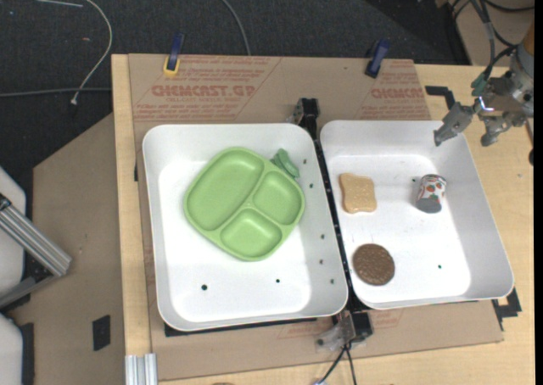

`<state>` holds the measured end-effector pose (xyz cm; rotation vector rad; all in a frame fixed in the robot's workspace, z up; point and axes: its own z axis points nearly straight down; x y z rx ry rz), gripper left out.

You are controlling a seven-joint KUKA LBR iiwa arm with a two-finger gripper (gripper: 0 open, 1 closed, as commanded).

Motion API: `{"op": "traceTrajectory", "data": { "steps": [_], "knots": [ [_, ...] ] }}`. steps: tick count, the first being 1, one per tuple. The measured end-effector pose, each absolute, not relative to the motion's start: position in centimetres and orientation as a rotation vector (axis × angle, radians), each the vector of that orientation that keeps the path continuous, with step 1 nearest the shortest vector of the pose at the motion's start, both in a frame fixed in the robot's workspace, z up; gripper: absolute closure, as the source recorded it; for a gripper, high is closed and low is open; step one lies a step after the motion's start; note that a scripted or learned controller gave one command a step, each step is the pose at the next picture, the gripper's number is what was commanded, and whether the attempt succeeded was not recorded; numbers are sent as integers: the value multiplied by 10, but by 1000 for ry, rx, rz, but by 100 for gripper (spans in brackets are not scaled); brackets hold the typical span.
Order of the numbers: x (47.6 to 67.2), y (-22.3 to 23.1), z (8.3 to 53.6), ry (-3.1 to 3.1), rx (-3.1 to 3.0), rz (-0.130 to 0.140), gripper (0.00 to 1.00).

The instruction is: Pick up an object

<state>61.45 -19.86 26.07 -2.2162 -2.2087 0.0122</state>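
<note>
Two white bins sit side by side on the bench. From above, the left bin [170, 290] holds a green divided plate [244, 203] near its middle, with a small green thing [287, 163] touching the plate's upper right edge. The right bin [475, 265] holds three things, all apart from each other: a slice of toast [357, 193] at its left, a round brown cookie [373, 264] below that, and a small grey can [430, 193] lying toward the right. At the upper right of the frame, the gripper [472, 126] hangs over the right bin's top right corner, fingers spread apart with nothing between them, well clear of the can.
</note>
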Motion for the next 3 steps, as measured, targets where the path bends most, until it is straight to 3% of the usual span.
{"op": "traceTrajectory", "data": {
  "steps": [1, 3],
  "knots": [
    [617, -198, 269, -2221, -2220, 0, 0],
    [620, -200, 182, -2218, -2218, 4, 0]
  ]
}}
